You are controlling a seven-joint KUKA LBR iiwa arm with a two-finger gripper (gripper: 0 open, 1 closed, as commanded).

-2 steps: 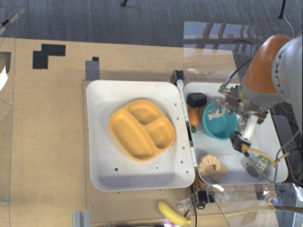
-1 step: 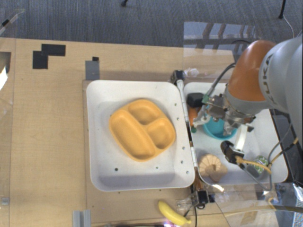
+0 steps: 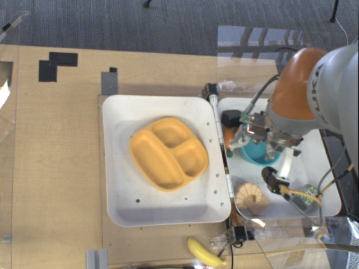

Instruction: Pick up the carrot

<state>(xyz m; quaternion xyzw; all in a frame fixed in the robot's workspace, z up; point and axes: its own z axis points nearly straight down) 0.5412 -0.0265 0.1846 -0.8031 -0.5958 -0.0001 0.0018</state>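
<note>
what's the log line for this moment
arm: over right bin | gripper: low by carrot, fingers hidden | plate: in left bin | carrot lifted: not yet

Grey arm [image 3: 336,88] with black lettering; orange band [image 3: 291,88] above wrist; thin cables alongside.

Bright, even overhead light. Soft shadows inside left bin [image 3: 120,206]. Glare patch at far left edge of bench [image 3: 50,167]. Reflections on clear panel, upper right. Slightly soft focus overall, esp. low-right clutter.
</note>
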